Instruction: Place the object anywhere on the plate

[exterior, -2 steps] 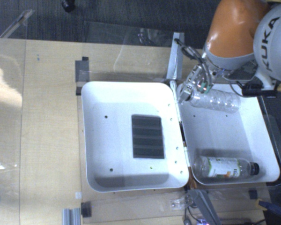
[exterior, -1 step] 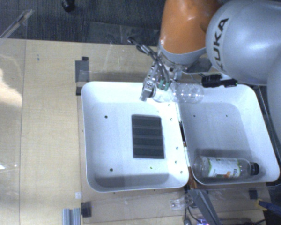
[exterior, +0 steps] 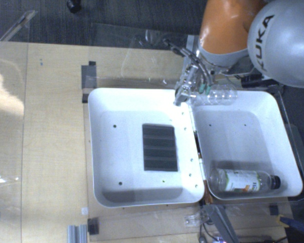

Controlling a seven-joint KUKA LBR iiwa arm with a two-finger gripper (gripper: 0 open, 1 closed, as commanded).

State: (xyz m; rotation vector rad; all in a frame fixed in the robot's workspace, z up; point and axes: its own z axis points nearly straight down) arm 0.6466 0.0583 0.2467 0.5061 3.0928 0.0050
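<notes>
Right now the task looks to be at the reach stage, nothing grasped. The gripper (exterior: 184,93) hangs over the far end of the seam between the two bins, low by the rims. The arm (exterior: 281,34) comes in from the far right. Too small and cluttered there to tell if the gripper is open or closed, and nothing can be made out in it. The bottle (exterior: 245,180), taken as the object, lies on its side in the right bin (exterior: 243,120), against the near wall, cap pointing right, well apart from the gripper. The plate (exterior: 160,147), a dark ribbed rectangle, sits flat in the middle of the left bin (exterior: 111,110) with nothing on it. A clear plastic thing (exterior: 220,94) sits at the far rim of the right bin, just right of the gripper; it may be a second item, but that's not certain. Judgement: placing not started, pick still to do. The next move calls for travel to the near side of the right bin, a descent over the bottle's body across its long axis, and a close. The near wall leaves little room there, and the round bottle could roll. After that, lift and carry left over the divider to the plate.
</notes>
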